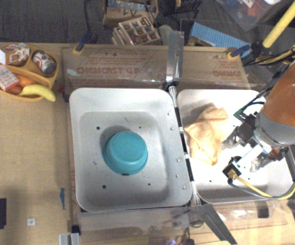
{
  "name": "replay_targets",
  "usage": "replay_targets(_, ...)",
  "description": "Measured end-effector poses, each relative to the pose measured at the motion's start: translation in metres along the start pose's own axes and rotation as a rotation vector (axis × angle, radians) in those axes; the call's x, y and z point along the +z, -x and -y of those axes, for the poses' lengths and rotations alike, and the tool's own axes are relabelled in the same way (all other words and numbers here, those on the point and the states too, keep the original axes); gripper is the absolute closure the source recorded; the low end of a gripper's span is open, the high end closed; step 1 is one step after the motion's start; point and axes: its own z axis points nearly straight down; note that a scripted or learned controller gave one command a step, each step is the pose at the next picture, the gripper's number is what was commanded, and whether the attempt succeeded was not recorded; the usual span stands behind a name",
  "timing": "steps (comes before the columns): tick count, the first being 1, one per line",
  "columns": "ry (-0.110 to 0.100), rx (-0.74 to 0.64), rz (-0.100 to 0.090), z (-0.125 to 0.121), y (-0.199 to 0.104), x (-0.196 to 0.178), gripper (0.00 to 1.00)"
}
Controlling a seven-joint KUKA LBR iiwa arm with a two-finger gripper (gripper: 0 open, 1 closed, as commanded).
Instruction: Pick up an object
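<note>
A teal bowl (126, 152) lies upside down in the middle of the left bin (86, 111). A crumpled cream cloth (206, 133) rests in the left half of the right bin (209, 98). The arm with its orange band (289, 106) reaches over the right bin from the right. My gripper (242, 149) hangs just right of the cloth, above the bin floor. Nothing shows between its fingers.
A yellow tray (4, 88) with a banana (38, 91) and food packs sits at the far left on the bench. A cardboard wall (117, 68) runs behind both bins. Yellow cable (262, 190) loops over the right bin's front.
</note>
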Motion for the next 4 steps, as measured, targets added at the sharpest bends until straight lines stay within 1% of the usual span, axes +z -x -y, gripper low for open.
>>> replay_targets(1, 0.002, -0.213, 0.0, -0.046, -0.01, -0.056, 0.0)
replay_targets(2, -0.001, -0.226, 0.0, -0.05, -0.005, 0.101, 0.0)
replay_targets(3, 0.001, -0.339, 0.0, -0.071, -0.001, -0.004, 0.0)
replay_targets(4, 0.011, -0.54, -0.006, -0.053, -0.02, 0.11, 0.0)
